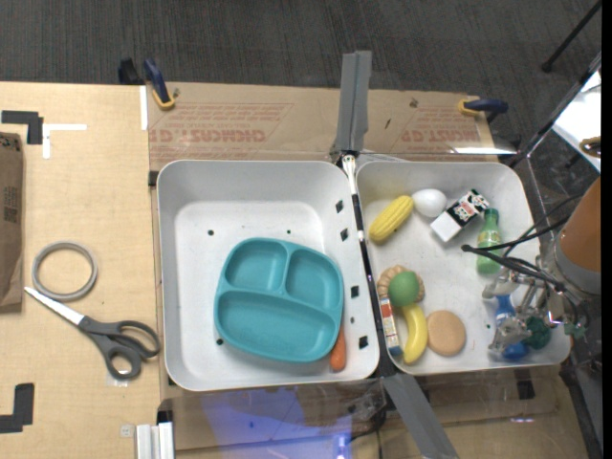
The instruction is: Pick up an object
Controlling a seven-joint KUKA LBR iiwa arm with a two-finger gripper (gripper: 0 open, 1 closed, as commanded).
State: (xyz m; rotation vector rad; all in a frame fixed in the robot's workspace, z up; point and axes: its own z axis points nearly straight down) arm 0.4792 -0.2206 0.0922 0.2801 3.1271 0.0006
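- Your gripper (521,328) hovers low at the right bin's (435,175) right edge; its grip state can't be told.
- One banana (415,332), one corn cob (390,218), one egg (428,202) lie there.
- One teal tray (277,299) fills the left bin (191,199).

Teal divided plate (280,299) lies in the left bin (182,256); the tool (524,316) hangs over the right bin's (435,363) near corner (toy food beside).

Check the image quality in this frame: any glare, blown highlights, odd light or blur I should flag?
Camera view: the bins' white walls look evenly lit with soft shadows; a bluish glow spills along the bottom edge below the left bin; a bright patch at upper right is overexposed; the end effector in the right bin's lower right corner reads cluttered and slightly soft among wires, fingers hard to resolve.
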